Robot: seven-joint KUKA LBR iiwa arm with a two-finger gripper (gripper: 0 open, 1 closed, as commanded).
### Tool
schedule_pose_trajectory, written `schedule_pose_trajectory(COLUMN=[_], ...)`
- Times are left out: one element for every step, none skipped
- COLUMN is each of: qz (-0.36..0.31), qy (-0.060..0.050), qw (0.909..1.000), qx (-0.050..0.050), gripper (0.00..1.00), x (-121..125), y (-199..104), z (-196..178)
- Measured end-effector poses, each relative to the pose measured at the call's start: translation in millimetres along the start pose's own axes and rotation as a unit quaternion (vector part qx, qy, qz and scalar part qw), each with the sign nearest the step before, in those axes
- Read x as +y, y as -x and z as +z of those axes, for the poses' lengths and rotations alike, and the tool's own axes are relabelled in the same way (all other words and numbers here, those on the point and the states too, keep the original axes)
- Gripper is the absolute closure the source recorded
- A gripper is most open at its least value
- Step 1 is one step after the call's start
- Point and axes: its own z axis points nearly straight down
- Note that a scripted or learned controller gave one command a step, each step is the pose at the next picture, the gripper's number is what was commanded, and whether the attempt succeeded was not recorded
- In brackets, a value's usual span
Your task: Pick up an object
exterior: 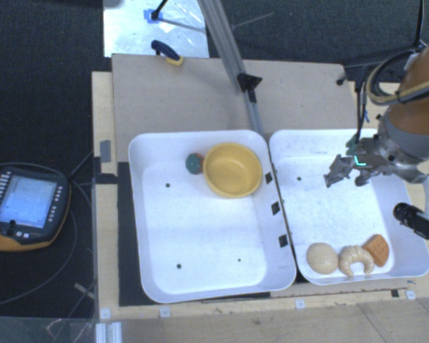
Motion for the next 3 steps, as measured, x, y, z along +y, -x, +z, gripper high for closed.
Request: schedule_pose_trajectory(qz=[0.000,0.000,0.000], qy=[0.000,-0.002,-0.002], qw=[1.0000,1.0000,1.0000], qx=[0.000,0.000,0.000], gripper=[0.00,0.00,0.00], x=[0,-7,-7], y=[0,-6,-12], z=[0,47,90])
